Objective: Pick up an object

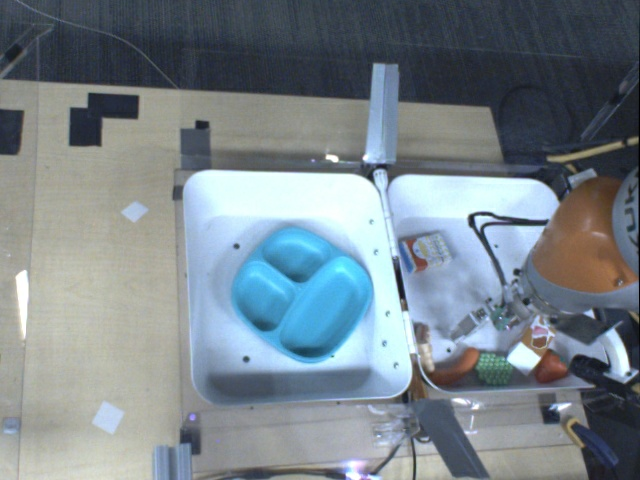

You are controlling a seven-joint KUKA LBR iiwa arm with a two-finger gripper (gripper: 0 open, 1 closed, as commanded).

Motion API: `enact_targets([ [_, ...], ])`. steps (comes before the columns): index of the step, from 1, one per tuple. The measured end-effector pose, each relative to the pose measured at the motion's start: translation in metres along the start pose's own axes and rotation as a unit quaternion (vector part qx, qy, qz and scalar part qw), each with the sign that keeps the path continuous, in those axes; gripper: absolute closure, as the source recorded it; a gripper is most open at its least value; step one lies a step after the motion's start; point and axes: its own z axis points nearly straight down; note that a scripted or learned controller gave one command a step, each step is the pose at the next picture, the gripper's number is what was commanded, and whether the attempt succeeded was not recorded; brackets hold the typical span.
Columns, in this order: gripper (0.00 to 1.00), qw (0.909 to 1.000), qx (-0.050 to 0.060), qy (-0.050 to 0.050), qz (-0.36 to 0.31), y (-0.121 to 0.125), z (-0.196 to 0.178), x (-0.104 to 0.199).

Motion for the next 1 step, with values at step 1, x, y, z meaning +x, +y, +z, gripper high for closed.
enact_targets([
  [1,1.0,1.0,-0.004,-0.003,0.0,0.0032,-0.0126,-0.0018],
])
